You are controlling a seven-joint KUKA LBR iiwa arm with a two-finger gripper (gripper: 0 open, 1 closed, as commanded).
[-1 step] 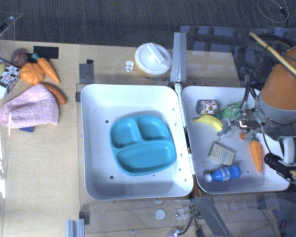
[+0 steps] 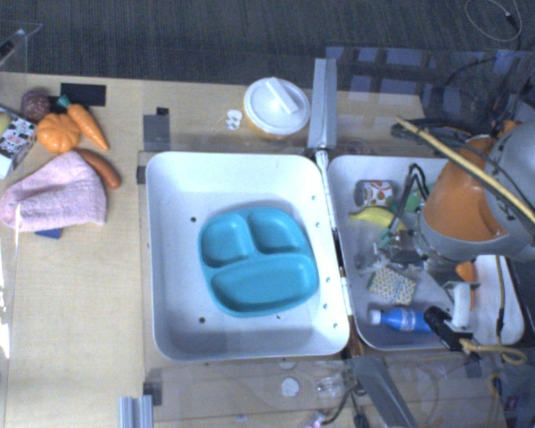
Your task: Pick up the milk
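Observation:
In the right bin [image 2: 343, 239], a white container [image 2: 502, 300] that looks like the milk lies at the far right, partly under the arm. Beside it sits a small orange piece [image 2: 465, 272], maybe its cap. My gripper [image 2: 398, 250] hangs over the middle of this bin, left of the white container and apart from it. It is just above a patterned packet [image 2: 391, 285] and below a banana [image 2: 372, 215]. Its tips are dark and tangled with cables.
A small can [image 2: 375, 191] stands at the right bin's back, and a blue bottle [image 2: 401, 318] lies at its front. The left bin [image 2: 169, 239] holds a blue divided tray [image 2: 259, 259]. On the bench stand a white lidded bowl [image 2: 277, 106], toy vegetables [image 2: 71, 130] and a pink cloth [image 2: 53, 194].

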